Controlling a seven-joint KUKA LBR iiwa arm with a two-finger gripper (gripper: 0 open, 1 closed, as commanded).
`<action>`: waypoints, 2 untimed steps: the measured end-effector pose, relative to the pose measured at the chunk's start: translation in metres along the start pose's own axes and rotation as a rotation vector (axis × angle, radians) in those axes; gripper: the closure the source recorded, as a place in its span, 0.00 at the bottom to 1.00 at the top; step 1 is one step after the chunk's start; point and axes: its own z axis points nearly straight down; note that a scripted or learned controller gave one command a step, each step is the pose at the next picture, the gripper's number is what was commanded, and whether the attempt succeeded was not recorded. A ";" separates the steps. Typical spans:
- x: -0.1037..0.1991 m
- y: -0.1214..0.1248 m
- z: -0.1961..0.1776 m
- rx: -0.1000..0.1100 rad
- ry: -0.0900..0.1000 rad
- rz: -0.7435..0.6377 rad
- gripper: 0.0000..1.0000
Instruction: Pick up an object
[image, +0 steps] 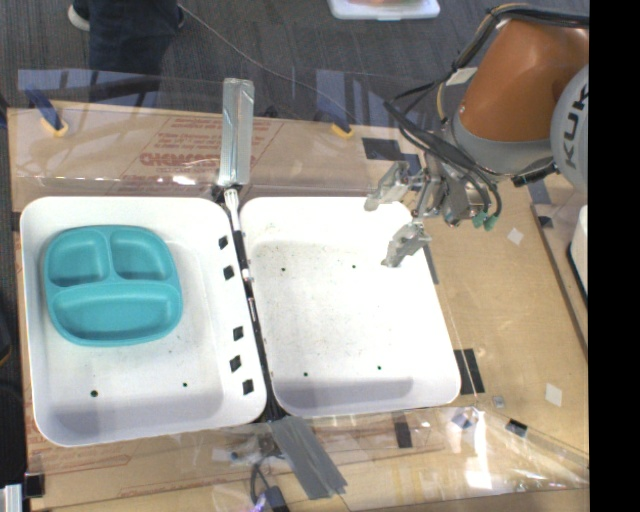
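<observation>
A teal divided plate (112, 283) lies in the left white bin (130, 410), toward its upper left. My gripper (394, 217) hangs over the upper right corner of the right white bin (350, 390), far from the plate. Its two fingers (404, 243) are spread apart with nothing between them.
The grey arm with its orange band (520, 70) comes in from the upper right. A row of black clips (238, 300) runs along the seam between the bins. A grey tape strip (236, 130) sticks up behind the seam. Cardboard bench surface lies right of the bins.
</observation>
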 end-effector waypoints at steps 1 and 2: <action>-0.046 0.078 0.093 -0.002 0.006 0.229 0.00; -0.036 0.073 0.173 -0.001 -0.004 0.586 0.00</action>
